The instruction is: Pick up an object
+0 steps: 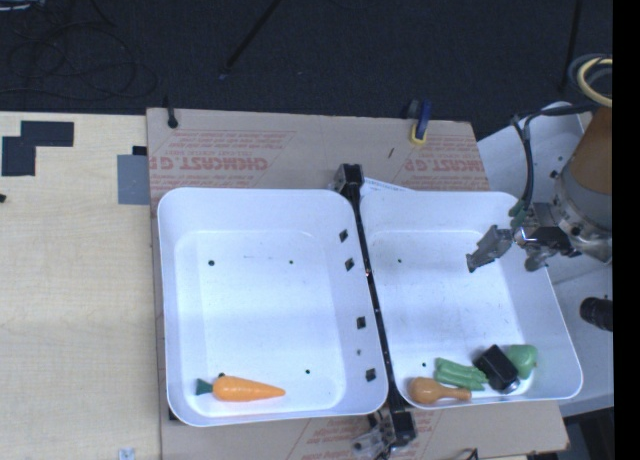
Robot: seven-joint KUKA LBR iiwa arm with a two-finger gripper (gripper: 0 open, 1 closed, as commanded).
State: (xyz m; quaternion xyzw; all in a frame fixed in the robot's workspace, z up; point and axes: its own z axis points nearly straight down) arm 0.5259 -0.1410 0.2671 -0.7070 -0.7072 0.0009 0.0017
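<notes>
An orange toy carrot (246, 388) lies in the front left corner of the left bin (178, 248). In the right bin (560, 348), along the front wall, lie an orange pear-shaped toy (436, 392), a green pod-like toy (461, 375), a black block (497, 367) and a green rounded toy (522, 356) partly behind the block. My gripper (512, 248) hangs over the right bin's right side, well behind those toys, open with nothing between its fingers.
A black divider clip strip (362, 288) runs between the two bins. Brown cardboard (300, 153) lies under the bins, with a blue clamp (420, 120) at its back edge. The arm's orange band (604, 153) is at the right.
</notes>
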